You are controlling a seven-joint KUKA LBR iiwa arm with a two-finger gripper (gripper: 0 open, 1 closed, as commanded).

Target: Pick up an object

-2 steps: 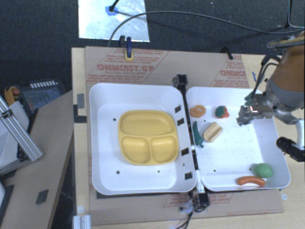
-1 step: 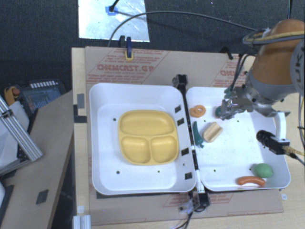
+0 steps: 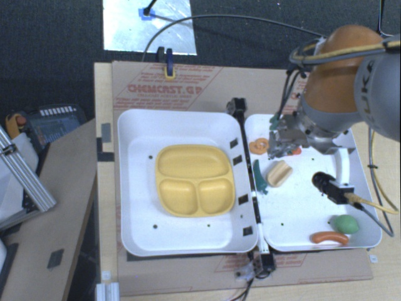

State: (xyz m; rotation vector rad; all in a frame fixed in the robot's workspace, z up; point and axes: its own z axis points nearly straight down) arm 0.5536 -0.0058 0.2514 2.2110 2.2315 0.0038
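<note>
My gripper (image 3: 281, 145) hangs over the far left part of the right bin (image 3: 301, 234), under the grey and orange arm. An orange ring (image 3: 258, 146) lies just left of it. A tan bread-like piece (image 3: 279, 173) lies a little nearer than the gripper, apart from it. A small teal piece (image 3: 259, 184) rests by the bin's left wall. At the near right corner sit a green ball (image 3: 345, 224) and an orange-red sausage (image 3: 329, 237). I see nothing held in the gripper.
The left bin (image 3: 135, 168) holds a yellow divided plate (image 3: 194, 179). A black divider (image 3: 245, 162) runs between the two bins. The bench's cardboard edge frames both bins.
</note>
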